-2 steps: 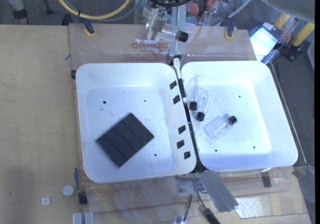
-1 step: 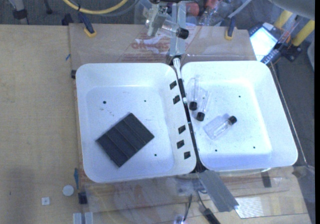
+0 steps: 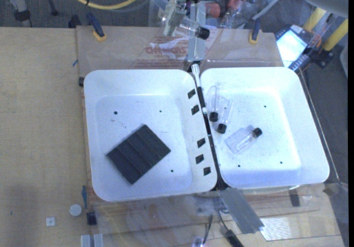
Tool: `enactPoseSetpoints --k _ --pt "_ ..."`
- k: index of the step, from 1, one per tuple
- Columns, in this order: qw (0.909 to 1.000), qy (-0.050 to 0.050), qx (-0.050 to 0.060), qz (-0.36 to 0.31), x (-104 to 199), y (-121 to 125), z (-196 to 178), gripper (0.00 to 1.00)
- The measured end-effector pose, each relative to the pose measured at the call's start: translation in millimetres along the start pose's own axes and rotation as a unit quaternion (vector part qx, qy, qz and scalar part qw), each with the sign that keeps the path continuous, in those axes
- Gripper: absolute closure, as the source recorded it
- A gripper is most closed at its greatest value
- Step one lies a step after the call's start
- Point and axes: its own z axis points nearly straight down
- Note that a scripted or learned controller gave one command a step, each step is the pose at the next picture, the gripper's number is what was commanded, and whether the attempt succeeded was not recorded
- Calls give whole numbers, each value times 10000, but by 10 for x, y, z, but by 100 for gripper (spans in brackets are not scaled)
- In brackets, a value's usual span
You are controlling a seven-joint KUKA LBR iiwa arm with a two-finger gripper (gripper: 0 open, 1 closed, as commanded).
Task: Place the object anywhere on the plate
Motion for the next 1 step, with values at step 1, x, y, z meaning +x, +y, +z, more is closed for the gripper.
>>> enactPoseSetpoints --k 1 --pt "10000 13 42 28 12 -1 -107 100"
